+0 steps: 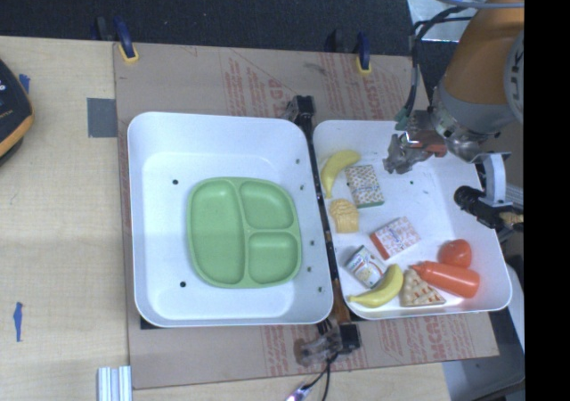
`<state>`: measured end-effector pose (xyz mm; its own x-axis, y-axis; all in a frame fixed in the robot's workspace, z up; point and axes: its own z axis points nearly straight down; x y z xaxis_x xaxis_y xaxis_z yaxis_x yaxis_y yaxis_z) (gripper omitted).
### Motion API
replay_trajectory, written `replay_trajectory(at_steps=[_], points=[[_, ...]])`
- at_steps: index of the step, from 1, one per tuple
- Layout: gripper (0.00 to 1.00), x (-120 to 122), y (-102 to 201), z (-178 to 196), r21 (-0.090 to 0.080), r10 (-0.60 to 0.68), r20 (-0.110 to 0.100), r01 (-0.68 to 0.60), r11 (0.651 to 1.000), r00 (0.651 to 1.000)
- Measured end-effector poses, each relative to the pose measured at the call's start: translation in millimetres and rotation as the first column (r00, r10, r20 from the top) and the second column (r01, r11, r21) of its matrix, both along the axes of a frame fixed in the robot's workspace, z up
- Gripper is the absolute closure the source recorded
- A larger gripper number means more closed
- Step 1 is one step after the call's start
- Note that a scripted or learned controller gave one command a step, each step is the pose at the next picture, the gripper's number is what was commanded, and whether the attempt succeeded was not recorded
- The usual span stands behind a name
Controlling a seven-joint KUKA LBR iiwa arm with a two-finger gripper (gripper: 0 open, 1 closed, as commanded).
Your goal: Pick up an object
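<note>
Nearest edge of the right bin [499,306]: a banana [378,290] curved along the near wall, a waffle-patterned wedge [420,290] touching its right end, and a carrot [450,279] lying flat just right of the wedge. Tomato [455,252] sits touching the carrot's far side. Small grey-and-white packet [362,265] lies just left of and beyond the banana, close to the wall shared with the left bin [151,292]. Red-and-white box [394,237] is next out, near the bin's middle, tilted. Yellow lumpy piece [344,215] sits further still, by the shared wall. Green-patterned packet [364,185] lies beyond that, with a second banana [334,169] just left of it, curving toward the far-left corner of the right bin.

Left bin holds one green divided plate [243,231], three compartments, lying flat at the middle.

Gripper [398,159] is over the far part of the right bin, right of the green-patterned packet, apart from it. Nothing seen between the fingers; can't tell how wide they stand, the view is too dark and cluttered there. Grey arm [476,114] with its orange band [481,52] comes in from the right, above the bin's far-right corner.
</note>
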<state>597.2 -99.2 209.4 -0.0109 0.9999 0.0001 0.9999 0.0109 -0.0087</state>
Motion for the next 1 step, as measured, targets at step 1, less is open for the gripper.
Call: replay_trajectory(at_steps=[1], points=[[1.00, 0.1, -0.7, 10.2, 0.000, 0.005, -0.002, -0.005, 1.000, 1.000]])
